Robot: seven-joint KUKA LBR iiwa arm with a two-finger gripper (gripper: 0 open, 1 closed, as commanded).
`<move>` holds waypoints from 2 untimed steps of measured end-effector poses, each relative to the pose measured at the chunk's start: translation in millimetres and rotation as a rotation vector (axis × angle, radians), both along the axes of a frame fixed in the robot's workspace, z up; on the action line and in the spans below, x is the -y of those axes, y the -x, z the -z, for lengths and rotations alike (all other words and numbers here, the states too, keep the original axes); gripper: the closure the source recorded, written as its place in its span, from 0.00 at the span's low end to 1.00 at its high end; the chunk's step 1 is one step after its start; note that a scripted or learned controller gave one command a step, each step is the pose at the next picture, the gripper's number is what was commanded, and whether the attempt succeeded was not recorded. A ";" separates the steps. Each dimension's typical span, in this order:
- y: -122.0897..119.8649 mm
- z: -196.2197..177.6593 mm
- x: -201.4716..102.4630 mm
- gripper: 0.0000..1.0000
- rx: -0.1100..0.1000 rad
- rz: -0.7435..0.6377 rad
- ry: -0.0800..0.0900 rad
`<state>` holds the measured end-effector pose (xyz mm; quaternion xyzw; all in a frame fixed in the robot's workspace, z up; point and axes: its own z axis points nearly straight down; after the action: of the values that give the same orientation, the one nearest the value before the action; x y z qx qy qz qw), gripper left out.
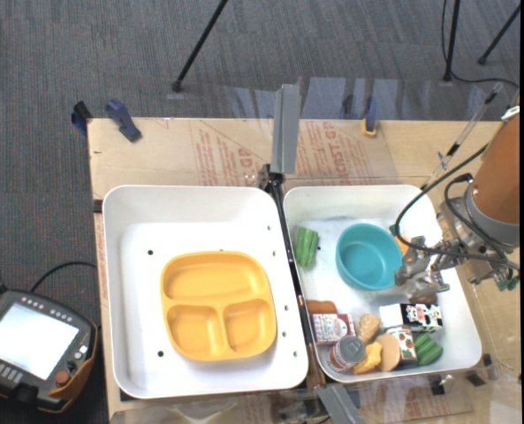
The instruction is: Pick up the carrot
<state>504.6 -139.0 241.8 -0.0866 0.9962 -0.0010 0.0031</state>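
Low over the right bin [332, 206], the pincer [425, 276] hung just beside the teal bowl [368, 256]; we could not tell whether it was spread or pressed together. An orange sliver we took for the carrot [406, 247] lay between bowl and pincer. We judged it light, stiff and smooth, best gripped across its middle

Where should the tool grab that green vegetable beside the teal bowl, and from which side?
Grip the green ridged plastic vegetable across its narrow middle, coming straight down. It lies flat and elongated, with bare floor toward the round teal plastic bowl; the white bin's wall is close on its other side.
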 end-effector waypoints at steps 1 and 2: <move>3.9 2.7 -81.4 1.00 -0.008 -0.182 -0.004; 3.1 -6.3 -82.2 1.00 -0.008 -0.179 -0.005</move>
<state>501.5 -56.8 248.1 -0.1755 0.9845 0.0022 -0.0006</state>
